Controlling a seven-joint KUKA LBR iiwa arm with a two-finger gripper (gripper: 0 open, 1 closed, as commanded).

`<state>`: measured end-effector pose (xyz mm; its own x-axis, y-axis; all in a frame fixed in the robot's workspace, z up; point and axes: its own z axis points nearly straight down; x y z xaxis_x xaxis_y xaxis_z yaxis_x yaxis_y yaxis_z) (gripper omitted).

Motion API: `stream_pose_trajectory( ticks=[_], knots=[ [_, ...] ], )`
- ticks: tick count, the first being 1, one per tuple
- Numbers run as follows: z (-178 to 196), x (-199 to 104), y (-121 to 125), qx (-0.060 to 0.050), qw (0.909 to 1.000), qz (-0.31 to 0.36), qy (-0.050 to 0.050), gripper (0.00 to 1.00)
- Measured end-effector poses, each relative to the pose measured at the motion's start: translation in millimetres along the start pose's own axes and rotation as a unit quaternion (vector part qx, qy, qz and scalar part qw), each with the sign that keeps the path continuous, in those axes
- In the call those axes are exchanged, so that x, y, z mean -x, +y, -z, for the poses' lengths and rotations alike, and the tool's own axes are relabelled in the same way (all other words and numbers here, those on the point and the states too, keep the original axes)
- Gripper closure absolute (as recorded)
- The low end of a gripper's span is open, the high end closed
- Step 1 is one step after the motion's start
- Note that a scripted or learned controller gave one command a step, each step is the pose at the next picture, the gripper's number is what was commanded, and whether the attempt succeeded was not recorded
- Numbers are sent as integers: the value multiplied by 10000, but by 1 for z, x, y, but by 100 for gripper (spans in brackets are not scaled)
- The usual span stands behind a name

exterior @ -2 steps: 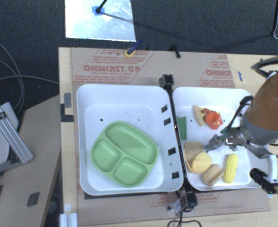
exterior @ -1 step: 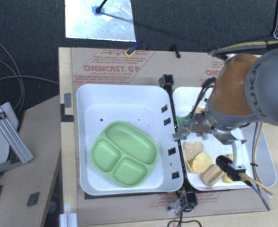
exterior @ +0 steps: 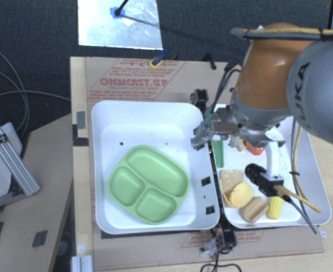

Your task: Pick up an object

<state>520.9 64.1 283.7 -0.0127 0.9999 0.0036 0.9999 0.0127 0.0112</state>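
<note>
My gripper hangs over the wall between the two bins, at the upper left of the right bin. A narrow green stick lies just below it, along the right bin's left wall. Further toward the front lie a tan cracker, a round yellow piece, a tan roll and a yellow corn cob. An orange-red item and a white piece peek out from under the arm. The arm hides the far part of the right bin.
The left bin holds a light green divided plate toward its front. Both bins rest on a cardboard sheet. A shiny square panel lies beyond the bench, and cables run at the far left.
</note>
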Motion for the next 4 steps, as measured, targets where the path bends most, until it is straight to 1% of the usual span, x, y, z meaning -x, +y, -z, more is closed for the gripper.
stream_pose_trajectory(
  ticks=[1,2,3,4],
  knots=[
    [-90,-51,-34,-99,9999,-17,-9,0],
    [-138,-179,-27,-67,10000,15,9,0],
    [-73,-82,-29,-30,9999,-100,-24,0],
    [-42,28,-32,-26,9999,-115,-37,0]
  ],
)
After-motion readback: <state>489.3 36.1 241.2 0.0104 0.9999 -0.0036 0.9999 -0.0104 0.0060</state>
